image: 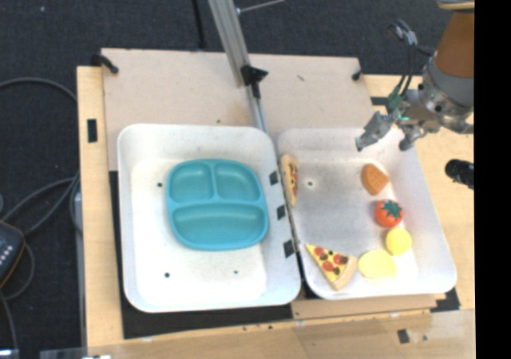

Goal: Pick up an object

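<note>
My gripper (391, 134) hangs over the far right corner of the right bin (335, 190), its two fingers spread open with nothing between them. Just below it lies an orange bread-like piece (374, 179). Further toward the front sit a red tomato (388, 213), a small yellow lemon (399, 241) and a pale yellow disc (377, 264). A pizza slice (331, 262) rests near the bin's front edge. A long tan food piece (288, 179) leans against the bin's left wall.
The left bin (144, 270) holds a teal divided plate (216, 204). A slanted metal pole (227, 18) rises from the bench behind the bins. Cables trail on the dark floor at left.
</note>
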`<action>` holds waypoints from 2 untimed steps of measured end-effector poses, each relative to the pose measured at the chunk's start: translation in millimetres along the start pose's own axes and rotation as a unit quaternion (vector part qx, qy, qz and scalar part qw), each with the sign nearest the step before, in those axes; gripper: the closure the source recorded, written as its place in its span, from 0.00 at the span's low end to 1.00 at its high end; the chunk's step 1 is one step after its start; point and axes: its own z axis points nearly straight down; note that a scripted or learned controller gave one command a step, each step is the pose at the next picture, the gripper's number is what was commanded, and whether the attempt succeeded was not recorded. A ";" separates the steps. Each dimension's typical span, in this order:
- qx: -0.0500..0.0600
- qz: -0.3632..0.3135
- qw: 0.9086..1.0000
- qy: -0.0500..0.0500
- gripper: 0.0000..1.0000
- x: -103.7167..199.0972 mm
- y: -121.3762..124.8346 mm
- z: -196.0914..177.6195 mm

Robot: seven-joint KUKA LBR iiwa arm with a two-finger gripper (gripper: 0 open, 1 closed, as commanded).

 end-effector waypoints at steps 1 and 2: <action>0.000 0.000 1.000 0.000 0.00 0.0 0.0 0.0; 0.002 0.001 1.000 0.000 0.00 -0.4 2.1 42.0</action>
